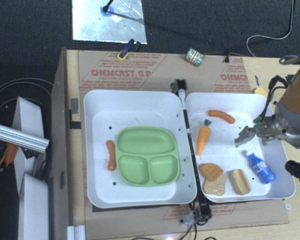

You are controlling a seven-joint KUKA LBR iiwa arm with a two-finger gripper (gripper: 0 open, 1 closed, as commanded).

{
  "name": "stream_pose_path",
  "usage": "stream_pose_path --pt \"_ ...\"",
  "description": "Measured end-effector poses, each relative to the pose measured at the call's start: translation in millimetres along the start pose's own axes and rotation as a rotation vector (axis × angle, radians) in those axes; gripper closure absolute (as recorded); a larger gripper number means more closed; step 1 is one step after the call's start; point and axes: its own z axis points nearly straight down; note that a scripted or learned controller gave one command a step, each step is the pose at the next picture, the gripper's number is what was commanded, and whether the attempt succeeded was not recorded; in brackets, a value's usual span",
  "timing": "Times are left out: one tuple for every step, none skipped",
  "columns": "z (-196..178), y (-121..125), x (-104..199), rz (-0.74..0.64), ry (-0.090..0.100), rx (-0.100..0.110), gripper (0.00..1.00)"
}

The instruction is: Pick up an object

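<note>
My gripper (242, 136) hangs over the right bin (250, 101), near its middle, with the arm coming in from the right. Just below and right of it a blue bottle (260, 167) lies on the bin floor. An orange sausage (221, 116) lies to the upper left of the gripper, and a toy carrot (203, 137) sits further left. Along the bin's front edge are a waffle (211, 171), a slice of bread (215, 186) and a bread roll (239, 181). I see nothing in the gripper.
The left bin (102, 109) holds a green divided plate (147, 155) and a small sausage (110, 155) beside it. A divider bar (188, 129) runs between the bins. A green can (194, 57) and a clip (126, 50) lie on the cardboard behind them.
</note>
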Motion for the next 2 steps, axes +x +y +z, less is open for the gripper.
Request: stream_pose_path --pt "91 74 58 -0.001 0.001 0.003 0.0" --pt "123 78 58 0.001 0.0 0.001 0.0"
